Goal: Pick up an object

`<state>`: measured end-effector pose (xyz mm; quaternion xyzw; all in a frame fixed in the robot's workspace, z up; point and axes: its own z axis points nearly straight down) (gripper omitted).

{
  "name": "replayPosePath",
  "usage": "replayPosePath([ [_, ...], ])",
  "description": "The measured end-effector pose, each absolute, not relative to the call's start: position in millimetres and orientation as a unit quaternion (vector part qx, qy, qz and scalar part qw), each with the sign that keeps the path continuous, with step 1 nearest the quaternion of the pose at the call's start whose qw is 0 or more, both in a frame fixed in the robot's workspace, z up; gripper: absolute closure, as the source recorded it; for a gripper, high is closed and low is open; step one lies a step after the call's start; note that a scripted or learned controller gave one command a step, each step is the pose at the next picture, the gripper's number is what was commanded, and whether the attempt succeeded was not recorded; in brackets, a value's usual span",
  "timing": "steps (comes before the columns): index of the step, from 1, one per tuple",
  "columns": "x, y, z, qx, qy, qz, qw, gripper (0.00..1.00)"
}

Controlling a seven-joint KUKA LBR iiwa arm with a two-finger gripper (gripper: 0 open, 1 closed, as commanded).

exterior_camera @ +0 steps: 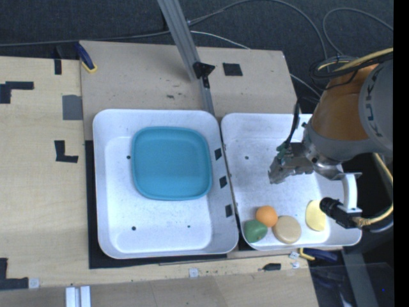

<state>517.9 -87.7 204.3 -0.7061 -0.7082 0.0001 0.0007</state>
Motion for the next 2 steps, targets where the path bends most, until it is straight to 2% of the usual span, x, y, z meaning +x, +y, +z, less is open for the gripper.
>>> replayPosePath([
  [1,526.3,-32,200,-0.706,-0.709,0.0,0.001,1.0],
  [2,541.0,22,216,-0.706,-0.708,-0.0002,0.0,1.0],
])
